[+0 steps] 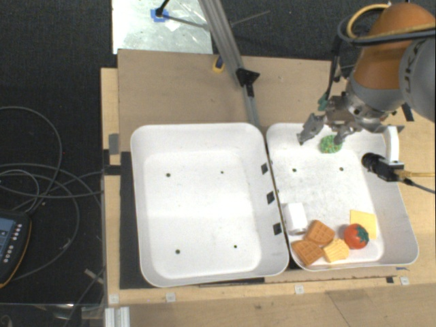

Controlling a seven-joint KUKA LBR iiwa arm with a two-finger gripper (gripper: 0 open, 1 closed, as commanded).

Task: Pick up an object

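My gripper [325,133] hangs over the far end of the right bin [320,182], its fingers spread open. A small green leafy object [330,144] lies on the bin floor just under the right finger [345,133], not clamped. At the near end of the same bin lie a white block [296,216], two brown waffle pieces [319,233] [307,251], an orange cracker [336,251], a red tomato [355,236] and a yellow cheese wedge [363,221].
The left bin [197,203] sits beside the right one, with black clips [270,196] along their shared rim. A grey pole [228,43] slants across the bench at the back. Cables [34,176] lie on the floor at the left.
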